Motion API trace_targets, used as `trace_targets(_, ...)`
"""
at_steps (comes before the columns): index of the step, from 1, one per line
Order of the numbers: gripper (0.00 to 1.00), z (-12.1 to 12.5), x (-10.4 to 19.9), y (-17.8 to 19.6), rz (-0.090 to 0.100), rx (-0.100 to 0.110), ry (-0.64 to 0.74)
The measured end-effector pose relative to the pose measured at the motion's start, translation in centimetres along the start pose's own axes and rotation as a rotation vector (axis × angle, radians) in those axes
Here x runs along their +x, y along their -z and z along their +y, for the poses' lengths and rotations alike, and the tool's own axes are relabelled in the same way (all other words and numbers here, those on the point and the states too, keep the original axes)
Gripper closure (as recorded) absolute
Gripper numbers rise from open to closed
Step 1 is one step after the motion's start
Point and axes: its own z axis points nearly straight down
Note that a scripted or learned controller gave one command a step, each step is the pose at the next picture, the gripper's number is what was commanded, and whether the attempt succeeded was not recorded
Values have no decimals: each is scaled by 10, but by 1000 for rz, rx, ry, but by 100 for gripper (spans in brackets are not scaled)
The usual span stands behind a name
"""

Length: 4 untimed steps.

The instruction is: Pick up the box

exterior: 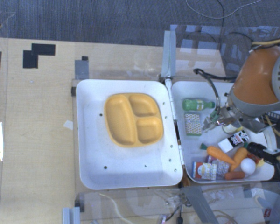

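I see the box [192,124] flat in the right bin [191,160], long axis running away from me, just left of my gripper [213,120] (fingers apart, nothing between them, bottle [197,105] nearby).

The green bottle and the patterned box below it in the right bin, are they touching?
Apart. In the camera view a strip of white bin floor shows between the green bottle and the patterned box below it.
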Motion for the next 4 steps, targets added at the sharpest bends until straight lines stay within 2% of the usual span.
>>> trace_targets(1, 0, 0, 0, 0, 0, 0, 0)
trace_targets(2, 0, 29, -24, -74, 1, 3, -68)
trace_targets(3, 0, 27, -23, -97, -1, -3, -45)
trace_targets(4, 0, 48, -35, -98, -1, -2, -215)
